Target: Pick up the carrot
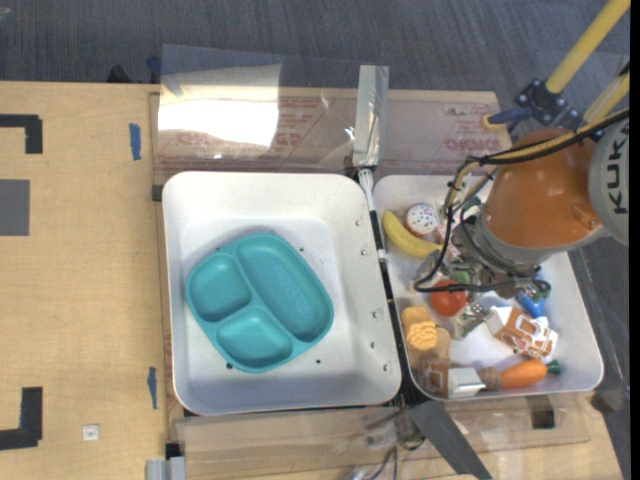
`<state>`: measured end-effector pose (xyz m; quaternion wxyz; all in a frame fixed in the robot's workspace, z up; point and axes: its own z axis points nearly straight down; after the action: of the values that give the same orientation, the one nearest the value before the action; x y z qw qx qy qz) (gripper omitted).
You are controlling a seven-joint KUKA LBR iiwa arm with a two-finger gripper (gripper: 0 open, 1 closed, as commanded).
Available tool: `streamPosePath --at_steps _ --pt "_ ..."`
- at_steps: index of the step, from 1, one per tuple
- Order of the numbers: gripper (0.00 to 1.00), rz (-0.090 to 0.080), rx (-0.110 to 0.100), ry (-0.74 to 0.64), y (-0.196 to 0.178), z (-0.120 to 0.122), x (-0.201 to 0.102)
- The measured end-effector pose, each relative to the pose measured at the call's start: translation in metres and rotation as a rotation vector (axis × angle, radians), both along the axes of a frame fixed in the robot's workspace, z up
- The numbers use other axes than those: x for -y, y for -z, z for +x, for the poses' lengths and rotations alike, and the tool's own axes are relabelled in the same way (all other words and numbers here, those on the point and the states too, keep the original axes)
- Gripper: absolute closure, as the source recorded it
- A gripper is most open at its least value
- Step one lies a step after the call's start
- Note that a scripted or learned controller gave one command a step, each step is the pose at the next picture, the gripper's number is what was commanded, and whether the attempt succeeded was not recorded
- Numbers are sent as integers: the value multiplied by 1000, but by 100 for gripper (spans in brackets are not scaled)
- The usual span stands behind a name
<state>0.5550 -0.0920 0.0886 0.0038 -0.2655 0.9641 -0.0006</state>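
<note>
Camera view gives you the carrot (522,374) as a short orange cone with a green tip at its right end, lying flat by the near wall of the right bin (585,343). Your gripper (478,290) hangs over that bin's clutter, just beyond a red tomato (449,299); whether its fingers are spread or closed, you cannot tell.

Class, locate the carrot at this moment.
The carrot lies in the right bin, near its front right corner, below the tool and beside a small white carton.
</note>
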Motion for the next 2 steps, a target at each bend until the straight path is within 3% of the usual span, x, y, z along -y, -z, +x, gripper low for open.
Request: streamPosePath --at_steps 1,2 --pt "0 -1 2 -261 1 67 12" --pt "0 -1 1 -181 0 14 3"
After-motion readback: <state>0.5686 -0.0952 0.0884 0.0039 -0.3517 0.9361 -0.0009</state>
